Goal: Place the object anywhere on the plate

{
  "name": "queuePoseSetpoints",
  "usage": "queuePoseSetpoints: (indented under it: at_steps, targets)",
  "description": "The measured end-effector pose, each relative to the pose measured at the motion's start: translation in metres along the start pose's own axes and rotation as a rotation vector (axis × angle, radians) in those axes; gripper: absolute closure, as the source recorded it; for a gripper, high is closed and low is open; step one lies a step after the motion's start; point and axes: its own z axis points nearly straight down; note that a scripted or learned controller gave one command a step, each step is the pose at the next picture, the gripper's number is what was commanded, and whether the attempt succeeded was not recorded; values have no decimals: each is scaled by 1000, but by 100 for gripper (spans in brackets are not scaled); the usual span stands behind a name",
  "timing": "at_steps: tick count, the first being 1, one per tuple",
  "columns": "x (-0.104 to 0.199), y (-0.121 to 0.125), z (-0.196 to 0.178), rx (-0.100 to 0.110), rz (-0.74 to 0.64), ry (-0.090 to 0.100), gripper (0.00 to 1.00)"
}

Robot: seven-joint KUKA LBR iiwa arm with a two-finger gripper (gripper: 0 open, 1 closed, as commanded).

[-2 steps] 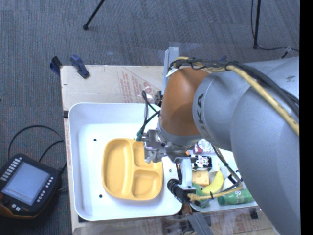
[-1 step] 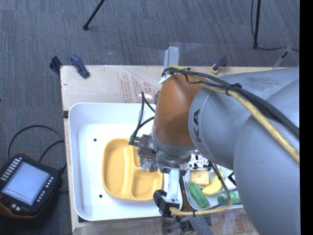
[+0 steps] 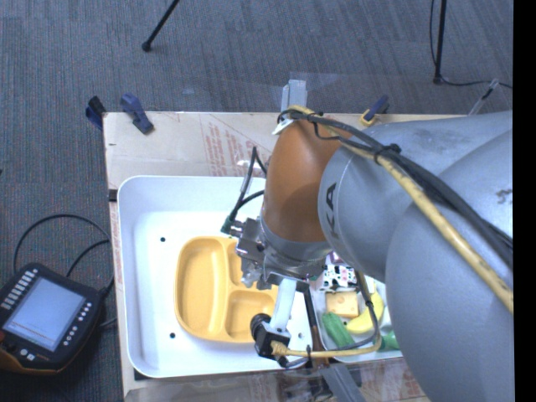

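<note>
A yellow plate (image 3: 201,287) with several compartments lies in the left white bin (image 3: 142,224), toward its right side. My gripper (image 3: 255,266) hangs under the orange and grey wrist, above the plate's right rim. The arm's body covers the gripper's end and the strip between the two bins. The right bin (image 3: 394,354) holds a tan block (image 3: 339,304), a yellow curved piece (image 3: 368,316), a green piece (image 3: 339,332) and a small patterned item (image 3: 339,273).
The grey arm covers most of the right bin. A teach pendant (image 3: 46,316) lies on the floor at the left. Blue clamps (image 3: 134,111) sit at the bench's back edge. Tripod legs (image 3: 167,15) stand behind the bench.
</note>
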Motion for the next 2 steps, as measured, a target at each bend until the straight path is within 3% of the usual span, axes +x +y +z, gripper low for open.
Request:
queuePoseSetpoints:
  at_steps: [1, 2]
  targets:
    - [18, 1, 96, 2, -450, 1, 100]
    - [-21, 33, 61, -1, -628, 2, 100]
